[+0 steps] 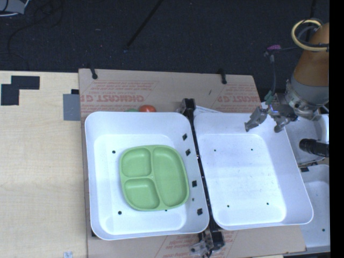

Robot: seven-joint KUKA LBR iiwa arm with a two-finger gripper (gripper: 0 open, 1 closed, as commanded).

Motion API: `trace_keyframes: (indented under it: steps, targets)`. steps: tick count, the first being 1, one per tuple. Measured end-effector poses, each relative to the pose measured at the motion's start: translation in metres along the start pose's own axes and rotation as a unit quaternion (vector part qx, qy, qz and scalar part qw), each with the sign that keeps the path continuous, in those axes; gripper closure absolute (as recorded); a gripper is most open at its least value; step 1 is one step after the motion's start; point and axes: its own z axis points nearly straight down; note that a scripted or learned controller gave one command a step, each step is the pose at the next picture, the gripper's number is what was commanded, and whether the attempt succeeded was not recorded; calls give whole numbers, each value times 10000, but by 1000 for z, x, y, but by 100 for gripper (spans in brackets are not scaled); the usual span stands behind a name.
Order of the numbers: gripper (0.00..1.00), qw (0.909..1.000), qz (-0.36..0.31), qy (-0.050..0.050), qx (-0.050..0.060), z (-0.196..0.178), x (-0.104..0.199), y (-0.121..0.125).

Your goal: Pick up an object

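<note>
We see the gripper (267, 121) hanging over the far right corner of the right bin (252, 219), its two fingers (253, 121) spread apart with nothing between them; the jaws stand open and bare. The arm (312, 69) rises behind them toward the right edge of the view, its orange band just above the grey wrist. Well to the left of the jaws, and nearer to us, lies the plate (155, 177), a pale green tray with three compartments, resting flat on the floor of the left bin (102, 144), roughly at its centre and apart from every wall. The floor of the right bin directly below and in front of the jaws shows plain white with a few small dark dots. Left of the jaws, past the black divider (194, 165) where the two bins meet, we make out a small red thing (147, 109) peeking over the far rim of the left bin, sitting on the cardboard (161, 90) behind it; we cannot tell what it is. The cardboard sheet lies under both bins, and further left of it is a light wooden bench (37, 171) with a few dark patches.
</note>
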Motion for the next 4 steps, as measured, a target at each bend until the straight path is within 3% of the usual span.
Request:
trace_keyframes:
  steps: [1, 3, 4]
  targets:
    - [0, 10000, -10, -14, -71, -9, 0, 2]
    - [0, 10000, -9, -3, -36, 114, 9, -10]
    - [0, 10000, -5, -7, -48, 139, 10, -10]
